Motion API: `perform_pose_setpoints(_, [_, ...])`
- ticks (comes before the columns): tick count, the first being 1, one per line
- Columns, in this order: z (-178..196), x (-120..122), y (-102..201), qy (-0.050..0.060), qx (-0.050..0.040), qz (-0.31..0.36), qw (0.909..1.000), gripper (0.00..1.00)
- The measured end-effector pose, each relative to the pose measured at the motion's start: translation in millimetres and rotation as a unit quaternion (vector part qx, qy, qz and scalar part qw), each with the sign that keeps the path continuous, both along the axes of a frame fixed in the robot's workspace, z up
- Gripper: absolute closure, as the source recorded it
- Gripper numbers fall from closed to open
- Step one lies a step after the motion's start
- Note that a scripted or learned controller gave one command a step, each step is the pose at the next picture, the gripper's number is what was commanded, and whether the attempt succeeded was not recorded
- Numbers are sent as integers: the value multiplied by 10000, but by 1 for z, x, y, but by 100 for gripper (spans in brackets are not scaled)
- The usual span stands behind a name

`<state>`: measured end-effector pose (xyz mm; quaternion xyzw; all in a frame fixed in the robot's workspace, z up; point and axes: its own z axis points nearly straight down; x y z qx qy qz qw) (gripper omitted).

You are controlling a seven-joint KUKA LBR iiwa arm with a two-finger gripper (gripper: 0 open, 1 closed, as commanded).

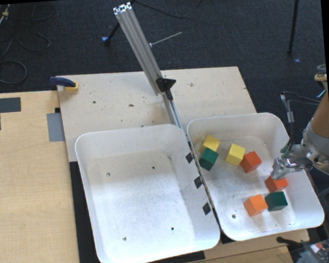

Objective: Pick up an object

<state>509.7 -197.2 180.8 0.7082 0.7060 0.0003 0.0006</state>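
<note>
Gripper (277, 168) poised just above a red cube (276, 183) in the right bin (309, 215); whether its fingers are apart cannot be told. A green cube (276, 200) touching the red one may block a finger, causing a missed grasp.

aluminium rail (143, 52), blue clamp (63, 82), floor cables (1, 62)

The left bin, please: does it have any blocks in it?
No. The left bin shows bare white floor; the coloured blocks lie in the right bin.
</note>
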Motion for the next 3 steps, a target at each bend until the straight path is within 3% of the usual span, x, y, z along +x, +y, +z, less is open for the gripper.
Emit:
perform_pose_setpoints(2, [94,8,-8,-8,-3,23,10000,100])
perform_pose_setpoints(3, [97,29,40,11,10,40,10000,100])
